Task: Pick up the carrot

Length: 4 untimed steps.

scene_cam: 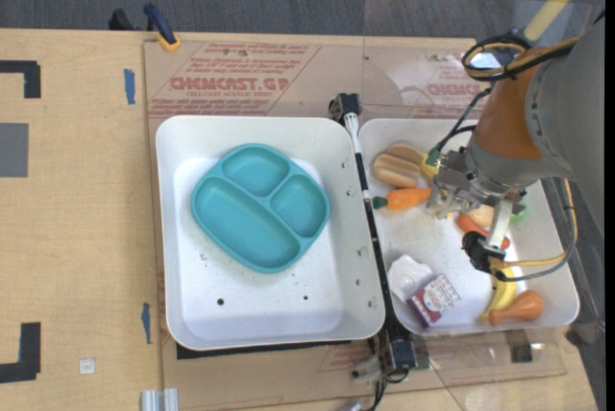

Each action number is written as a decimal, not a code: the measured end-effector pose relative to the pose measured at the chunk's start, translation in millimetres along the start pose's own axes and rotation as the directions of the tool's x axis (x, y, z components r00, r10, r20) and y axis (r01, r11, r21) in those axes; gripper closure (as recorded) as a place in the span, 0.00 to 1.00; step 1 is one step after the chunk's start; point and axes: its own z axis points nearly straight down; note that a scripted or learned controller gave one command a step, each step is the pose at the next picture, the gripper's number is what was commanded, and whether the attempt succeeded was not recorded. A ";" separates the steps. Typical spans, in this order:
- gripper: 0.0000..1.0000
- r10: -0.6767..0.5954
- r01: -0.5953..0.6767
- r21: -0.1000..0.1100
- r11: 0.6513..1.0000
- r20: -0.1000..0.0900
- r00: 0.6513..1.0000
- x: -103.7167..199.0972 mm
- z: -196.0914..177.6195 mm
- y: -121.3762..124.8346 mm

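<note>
The carrot [407,200] is orange with a green tip at its left end. It lies in the right bin [562,236], just below a hot dog bun [398,165]. My gripper [448,202] hangs low over the bin at the carrot's right end, touching or nearly touching it. The arm's wrist hides the spot where they meet.
Under the wrist lies another orange piece [475,223]. A banana [501,294], an orange pear-shaped fruit [526,306], a small printed packet [435,296] and a white wrapper [408,271] sit at the bin's front. The left bin [183,303] holds a teal divided plate [258,205].
</note>
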 end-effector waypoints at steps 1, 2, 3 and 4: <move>0.00 0.000 0.000 0.002 1.000 0.001 1.000 -0.6 0.7 -0.6; 1.00 -0.003 0.003 -0.001 1.000 0.002 1.000 0.2 -8.9 0.2; 0.00 -0.003 0.003 0.000 1.000 0.002 1.000 0.1 -8.5 0.0; 0.00 0.141 -0.141 0.011 0.990 -0.002 0.990 10.0 11.7 15.1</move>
